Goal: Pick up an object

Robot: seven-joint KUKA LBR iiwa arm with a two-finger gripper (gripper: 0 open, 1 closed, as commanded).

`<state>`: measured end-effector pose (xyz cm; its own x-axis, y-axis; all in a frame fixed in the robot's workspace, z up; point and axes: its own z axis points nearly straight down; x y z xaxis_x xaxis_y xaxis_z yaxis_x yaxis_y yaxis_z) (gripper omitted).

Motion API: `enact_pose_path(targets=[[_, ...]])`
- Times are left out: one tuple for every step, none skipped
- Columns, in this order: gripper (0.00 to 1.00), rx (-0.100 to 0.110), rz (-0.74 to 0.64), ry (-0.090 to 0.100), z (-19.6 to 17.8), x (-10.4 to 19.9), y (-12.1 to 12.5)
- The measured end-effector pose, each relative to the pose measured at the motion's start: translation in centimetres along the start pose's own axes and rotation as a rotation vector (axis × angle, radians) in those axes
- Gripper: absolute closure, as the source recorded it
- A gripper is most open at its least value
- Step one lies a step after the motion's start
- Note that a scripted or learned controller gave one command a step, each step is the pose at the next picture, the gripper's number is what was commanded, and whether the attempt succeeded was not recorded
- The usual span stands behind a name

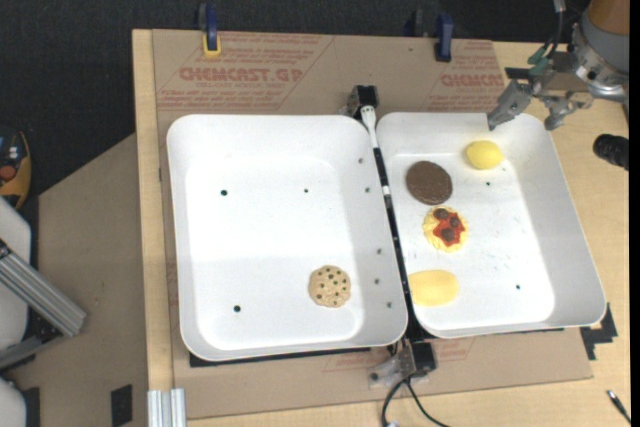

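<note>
Hovering gripper [524,109], fingers spread, above right bin [560,245]

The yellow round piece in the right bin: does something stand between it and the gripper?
Nothing visible does. The gripper, its fingers spread, hangs above the bin's far rim, just beyond the yellow round piece.

The left bin [200,215] holds a cookie [329,286]; the right bin [560,245] holds four items in its left half.
</note>
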<state>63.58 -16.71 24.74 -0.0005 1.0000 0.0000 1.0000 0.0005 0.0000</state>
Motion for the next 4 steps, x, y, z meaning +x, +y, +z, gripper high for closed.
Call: enact_pose_path(targets=[[0.0, 0.009, 0.0, 0.003, 10.9, 1.0, -0.7], [0.0, 0.004, 0.002, 0.001, 16.1, -1.6, -1.1], [0.0, -0.003, 0.002, -0.002, 16.2, -4.3, -0.8], [1.0, -0.006, 0.001, -0.003, 15.1, -4.3, -0.7]])
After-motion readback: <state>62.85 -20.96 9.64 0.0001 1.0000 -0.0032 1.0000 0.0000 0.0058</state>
